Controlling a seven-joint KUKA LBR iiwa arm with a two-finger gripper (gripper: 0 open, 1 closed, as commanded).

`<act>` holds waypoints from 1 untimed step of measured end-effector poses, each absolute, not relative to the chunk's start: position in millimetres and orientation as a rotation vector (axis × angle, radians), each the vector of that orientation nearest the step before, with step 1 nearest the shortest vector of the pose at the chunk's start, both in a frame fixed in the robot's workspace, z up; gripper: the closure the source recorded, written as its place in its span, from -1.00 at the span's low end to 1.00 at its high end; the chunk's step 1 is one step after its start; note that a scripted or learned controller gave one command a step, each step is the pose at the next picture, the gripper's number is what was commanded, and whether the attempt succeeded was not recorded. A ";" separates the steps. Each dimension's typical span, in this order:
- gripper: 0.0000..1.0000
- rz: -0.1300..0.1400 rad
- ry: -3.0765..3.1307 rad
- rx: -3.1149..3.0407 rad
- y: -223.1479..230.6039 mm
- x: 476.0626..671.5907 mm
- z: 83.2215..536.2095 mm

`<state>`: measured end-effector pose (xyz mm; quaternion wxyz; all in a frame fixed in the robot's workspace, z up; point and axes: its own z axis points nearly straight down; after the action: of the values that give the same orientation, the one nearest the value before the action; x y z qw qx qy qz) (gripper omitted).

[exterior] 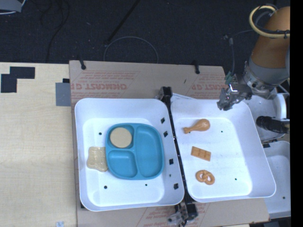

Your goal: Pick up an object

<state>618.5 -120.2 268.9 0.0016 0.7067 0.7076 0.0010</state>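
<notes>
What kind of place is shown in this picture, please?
Probably a robotics lab bench for grasping trials: a grey arm's gripper hovers at the right bin, which holds toy foods such as a pretzel, beside a blue plate, with loose cables behind.

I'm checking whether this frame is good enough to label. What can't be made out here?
- Gripper, camera view: small and dark, so how its jaws stand is unreadable.
- Arm: cut off by the right edge.
- Pale item beside the blue tray: too blurred to identify.
</notes>
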 end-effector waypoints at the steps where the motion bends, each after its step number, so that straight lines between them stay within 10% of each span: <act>1: 1.00 -0.003 2.227 2.221 -78.2 616.2 264.3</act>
<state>616.2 -78.2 264.3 -0.0016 0.7061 0.7081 -0.0009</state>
